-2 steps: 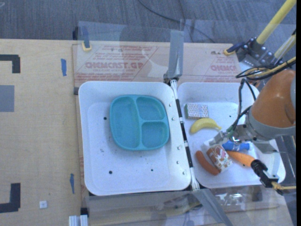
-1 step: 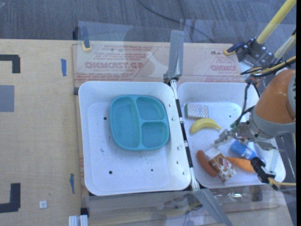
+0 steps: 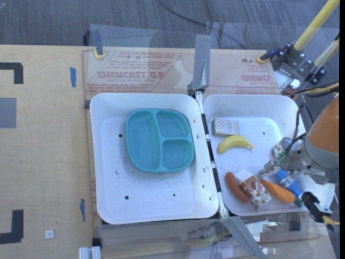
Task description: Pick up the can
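Toward the right bin's (image 3: 253,102) near right corner, the gripper (image 3: 280,163) is hovering over the blue can (image 3: 286,181), its opening unclear; rigid, light, slippery, best pinched across its sides.

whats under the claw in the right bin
Below the claw, a blue and white item pokes out beside the carrot; it may be the can. The claw and its cables cover the top of it, so its shape and label stay hidden.

teal plate (image 3: 159,140) | yellow banana (image 3: 235,143) | orange carrot (image 3: 278,191) | red-brown sausage (image 3: 236,186) | white bins (image 3: 108,161)
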Motion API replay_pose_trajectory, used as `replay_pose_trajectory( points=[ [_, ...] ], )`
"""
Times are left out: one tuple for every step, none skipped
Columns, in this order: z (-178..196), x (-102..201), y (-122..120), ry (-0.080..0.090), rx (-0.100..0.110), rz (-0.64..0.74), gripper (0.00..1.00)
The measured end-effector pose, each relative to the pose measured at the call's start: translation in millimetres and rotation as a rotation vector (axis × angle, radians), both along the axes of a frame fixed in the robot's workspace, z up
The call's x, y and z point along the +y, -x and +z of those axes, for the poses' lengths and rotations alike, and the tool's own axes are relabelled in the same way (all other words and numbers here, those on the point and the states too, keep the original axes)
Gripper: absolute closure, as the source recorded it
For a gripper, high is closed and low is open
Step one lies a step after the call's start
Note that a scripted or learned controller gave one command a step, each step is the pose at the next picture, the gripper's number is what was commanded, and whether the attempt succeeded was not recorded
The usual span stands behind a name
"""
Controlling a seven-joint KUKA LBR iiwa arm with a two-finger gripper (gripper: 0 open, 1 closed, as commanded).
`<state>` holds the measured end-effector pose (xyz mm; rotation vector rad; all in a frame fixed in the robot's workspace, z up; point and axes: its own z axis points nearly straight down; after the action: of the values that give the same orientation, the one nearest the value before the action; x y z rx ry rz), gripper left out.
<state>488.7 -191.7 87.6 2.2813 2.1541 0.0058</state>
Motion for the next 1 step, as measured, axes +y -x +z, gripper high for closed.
replay_pose_trajectory(
  points=[
    [11.0,-1.4,-0.9,0.001,-0.005,-0.003,1.00]
  ],
)
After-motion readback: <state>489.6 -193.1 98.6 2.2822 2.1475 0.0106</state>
